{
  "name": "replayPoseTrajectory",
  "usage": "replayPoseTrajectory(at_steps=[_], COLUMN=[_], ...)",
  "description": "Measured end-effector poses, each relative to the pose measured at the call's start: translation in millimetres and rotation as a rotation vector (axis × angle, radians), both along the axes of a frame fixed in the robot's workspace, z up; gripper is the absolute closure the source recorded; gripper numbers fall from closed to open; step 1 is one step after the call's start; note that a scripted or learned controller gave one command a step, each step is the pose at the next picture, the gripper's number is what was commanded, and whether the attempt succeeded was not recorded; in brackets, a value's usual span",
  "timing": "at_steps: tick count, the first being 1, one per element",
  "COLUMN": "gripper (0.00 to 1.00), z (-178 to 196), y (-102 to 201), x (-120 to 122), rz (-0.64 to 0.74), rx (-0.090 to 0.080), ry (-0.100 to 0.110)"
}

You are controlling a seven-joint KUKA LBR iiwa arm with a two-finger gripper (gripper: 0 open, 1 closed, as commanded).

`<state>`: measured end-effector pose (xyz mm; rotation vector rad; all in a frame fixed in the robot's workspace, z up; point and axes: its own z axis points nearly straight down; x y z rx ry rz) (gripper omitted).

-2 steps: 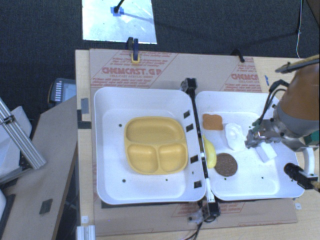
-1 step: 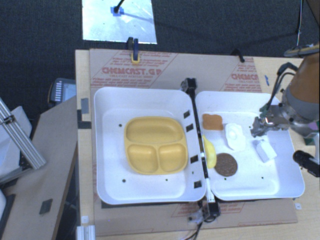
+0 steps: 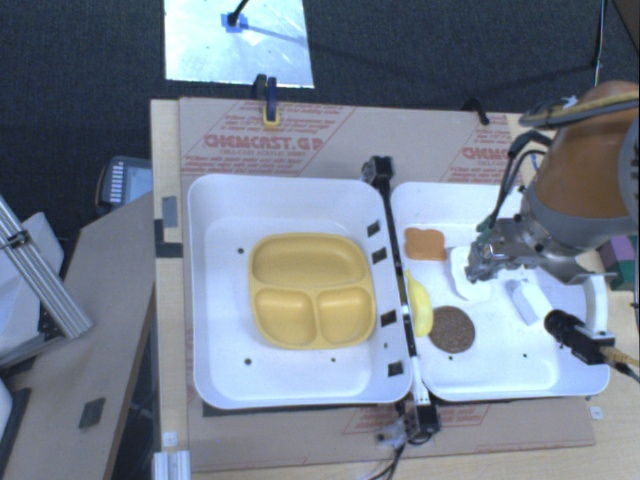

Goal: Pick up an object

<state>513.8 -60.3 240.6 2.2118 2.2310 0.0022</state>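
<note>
My gripper hangs over the upper middle of the right bin, directly above a white object that lies on the bin floor. An orange flat slab lies just to the left of the gripper. Toward the front sits a brown round disc, and a yellow curved piece rests against the bin's left wall. Nothing can be seen lifted off the floor.
The left bin holds a yellow tray with three compartments. A black divider runs between the two bins. A small pale piece lies right of the gripper. The grey arm reaches in from the right.
</note>
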Motion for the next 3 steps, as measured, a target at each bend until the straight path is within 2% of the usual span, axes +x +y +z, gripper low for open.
replayPoseTrajectory(at_steps=[1, 3], gripper=[1.0, 1.0], z=[6.5, -17.1], y=[53.5, 170.7], x=[3.4, 15.4], rz=[0.002, 0.002], rx=[0.001, 0.001], ry=[-0.001, 0.0])
